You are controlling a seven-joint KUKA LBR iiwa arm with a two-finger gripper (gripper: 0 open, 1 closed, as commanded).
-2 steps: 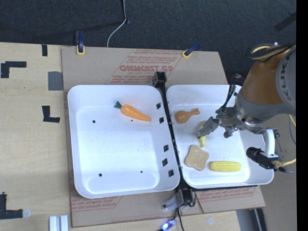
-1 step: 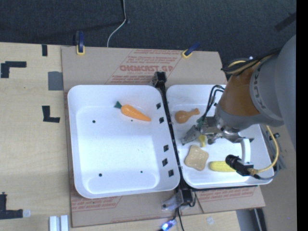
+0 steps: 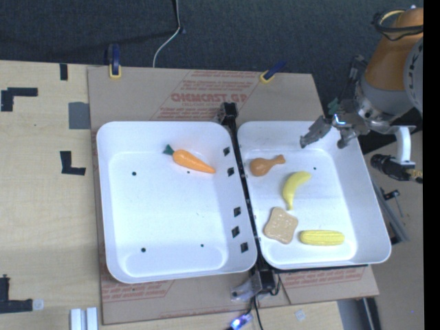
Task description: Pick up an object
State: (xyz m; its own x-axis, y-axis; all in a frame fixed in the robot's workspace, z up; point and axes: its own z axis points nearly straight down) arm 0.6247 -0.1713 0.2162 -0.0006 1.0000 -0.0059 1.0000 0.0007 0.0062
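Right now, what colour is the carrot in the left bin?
The carrot is orange with a small green top, seen clearly in the camera view.

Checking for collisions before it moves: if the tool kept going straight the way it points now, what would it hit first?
The tool points down-left into the right bin. Likely the chicken drumstick comes first, or bare bin floor before it; depth is unclear.

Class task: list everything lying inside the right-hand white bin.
Inside the right bin lie a chicken drumstick, a banana, a slice of bread and a corn cob. None overlap. The gripper hovers over the far edge, hiding a little floor.
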